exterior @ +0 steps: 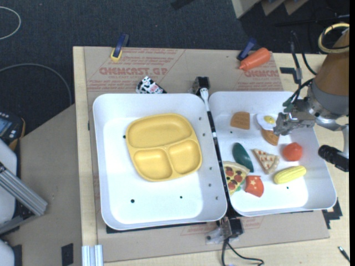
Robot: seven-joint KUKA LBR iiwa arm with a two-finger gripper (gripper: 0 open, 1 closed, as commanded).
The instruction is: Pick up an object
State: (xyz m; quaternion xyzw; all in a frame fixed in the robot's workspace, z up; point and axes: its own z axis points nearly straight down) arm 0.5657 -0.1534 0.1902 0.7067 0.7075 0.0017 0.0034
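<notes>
The claw [281, 125] hung low over the right bin [319, 195], just above a croissant [270, 137]; I couldn't tell its grip.

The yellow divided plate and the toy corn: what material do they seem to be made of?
The yellow divided plate looks like moulded plastic with a matte to slightly satin finish: even colour, rounded compartment ridges, soft highlights. The toy corn in the right bin also looks like plastic, perhaps soft vinyl or rubber: uniform bright yellow, smooth rounded form. Its surface texture is too small to tell.
</notes>
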